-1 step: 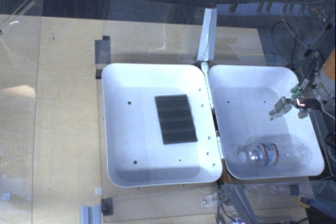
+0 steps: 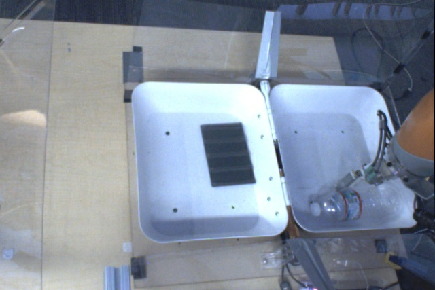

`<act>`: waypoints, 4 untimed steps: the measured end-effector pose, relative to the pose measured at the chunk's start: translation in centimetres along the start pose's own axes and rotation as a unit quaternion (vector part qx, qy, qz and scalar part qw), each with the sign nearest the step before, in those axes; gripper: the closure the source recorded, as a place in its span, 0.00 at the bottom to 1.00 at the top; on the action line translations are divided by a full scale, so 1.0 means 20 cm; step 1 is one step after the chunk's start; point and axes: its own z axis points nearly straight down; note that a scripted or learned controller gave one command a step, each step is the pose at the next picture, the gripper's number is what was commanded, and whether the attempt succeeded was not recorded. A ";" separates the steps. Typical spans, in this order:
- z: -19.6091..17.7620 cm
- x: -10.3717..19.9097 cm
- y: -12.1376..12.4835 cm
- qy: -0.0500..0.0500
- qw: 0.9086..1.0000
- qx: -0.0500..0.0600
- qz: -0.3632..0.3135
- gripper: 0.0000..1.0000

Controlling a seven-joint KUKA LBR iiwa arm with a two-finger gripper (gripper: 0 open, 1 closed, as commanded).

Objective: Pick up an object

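Two shallow white bins sit side by side on a pale wooden bench (image 2: 75, 166), meeting along a central seam. The left bin (image 2: 153, 146) holds one item: a dark ribbed rectangular pad (image 2: 228, 154), lying flat near the bin's centre and tilted slightly, its long axis running from about 11 o'clock to 5 o'clock. The right bin (image 2: 319, 112) also holds one item: a clear plastic bottle (image 2: 353, 204) lying on its side toward the bin's 5 o'clock corner, its white cap pointing to 9 o'clock and a coloured label band around it near the neck. The bottle's body extends toward 3 o'clock, close to the bin's near wall.

The arm enters at 3 o'clock, its orange band (image 2: 418, 129) visible at the frame edge. The gripper (image 2: 363, 176) hangs low over the right bin, just above the bottle at roughly its 12 o'clock side, with a thin finger (image 2: 348, 180) reaching toward 8 o'clock. Whether the fingers are spread or closed cannot be told from this angle, and nothing is seen held between them.

Count: two bins, one pad, one bottle, one gripper.
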 end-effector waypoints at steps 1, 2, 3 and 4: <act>0.01 0.17 0.43 0.002 0.996 -0.001 0.093 0.00; -0.06 0.16 0.44 0.000 0.996 -0.005 0.092 1.00; -0.48 0.55 0.60 0.003 0.999 0.002 0.046 1.00; -1.01 0.49 0.60 0.002 1.000 0.001 -0.019 1.00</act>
